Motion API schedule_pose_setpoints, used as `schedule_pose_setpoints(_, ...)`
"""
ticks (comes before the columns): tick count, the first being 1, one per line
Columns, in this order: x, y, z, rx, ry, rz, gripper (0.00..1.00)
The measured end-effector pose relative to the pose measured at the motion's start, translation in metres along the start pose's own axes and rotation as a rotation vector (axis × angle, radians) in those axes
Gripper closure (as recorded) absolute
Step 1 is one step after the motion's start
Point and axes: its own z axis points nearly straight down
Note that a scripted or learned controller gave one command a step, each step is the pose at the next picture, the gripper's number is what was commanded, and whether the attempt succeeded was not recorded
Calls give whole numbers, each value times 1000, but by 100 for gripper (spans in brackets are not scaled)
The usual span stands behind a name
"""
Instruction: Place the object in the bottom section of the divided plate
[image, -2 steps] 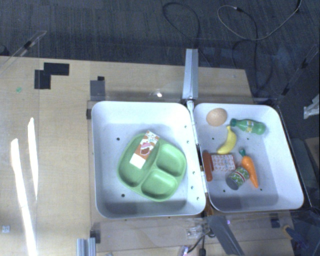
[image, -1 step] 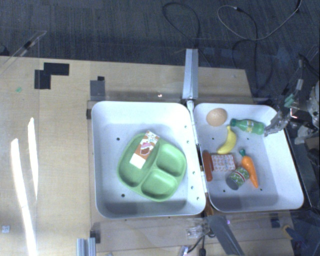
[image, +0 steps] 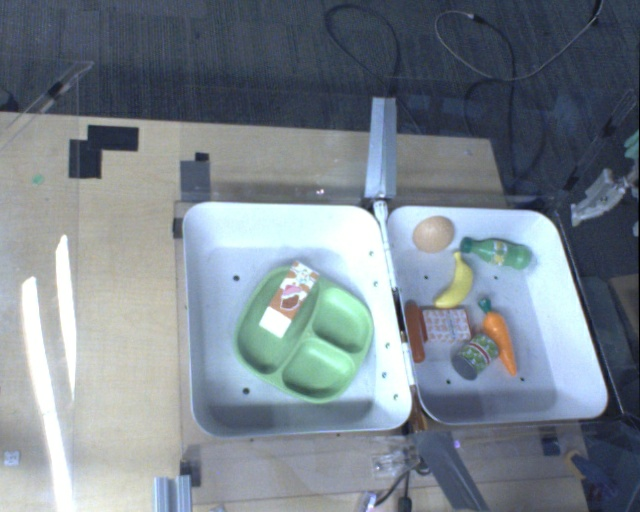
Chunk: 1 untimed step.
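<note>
A snack packet (image: 287, 298) lay in the green divided plate's (image: 340, 325) upper-left section. The gripper's (image: 598, 195) state could not be told at the frame's right edge.

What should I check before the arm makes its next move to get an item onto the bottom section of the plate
1. Plate sits flat in left bin: ok.
2. Bottom section free of items: ok.
3. Upper left section free: not ok, a carton lies there.
4. Items ready in right bin: ok; egg, bottle, banana, carrot, can, sausage.
5. Items spaced for a clean pick: not ok for can and carrot, which touch.
6. Gripper at right edge, finger state: cannot tell.
</note>
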Motion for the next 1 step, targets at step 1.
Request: schedule_pose_setpoints(1,-3,-16,-63,-1,-1,111,0)
